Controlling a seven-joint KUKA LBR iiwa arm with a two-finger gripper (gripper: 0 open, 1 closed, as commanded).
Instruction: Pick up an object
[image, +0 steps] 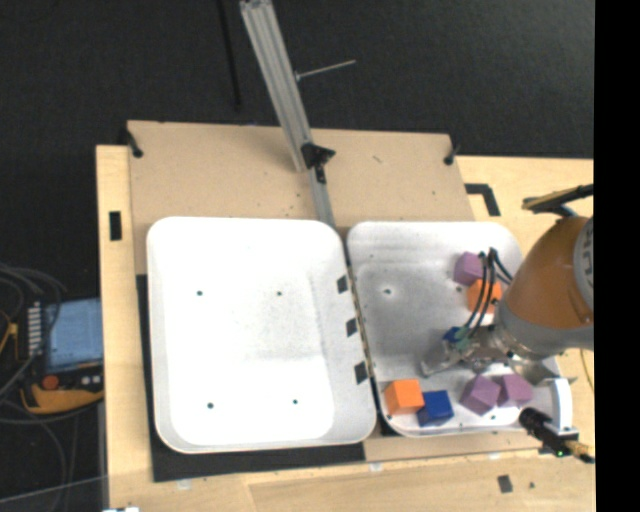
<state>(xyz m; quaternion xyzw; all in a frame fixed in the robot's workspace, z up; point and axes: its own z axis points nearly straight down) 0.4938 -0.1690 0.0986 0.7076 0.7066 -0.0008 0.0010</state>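
My gripper (447, 358) hangs low in the right bin (400, 260), over the floor just above the blocks at the front. An orange block (405, 396) and a blue block (436, 408) lie side by side at the bin's front edge. Two purple blocks (481, 393) (516, 388) sit to their right, close under the wrist. Another purple block (468, 268) rests near the back right, with an orange piece (485, 296) beside it, partly hidden by cables. I see nothing held in the gripper.
The left bin (250, 330) lies beside the right one, their walls meeting at the middle. A metal pole (285, 90) slants up from the back. The arm's orange band (555, 285) covers the right bin's right side.
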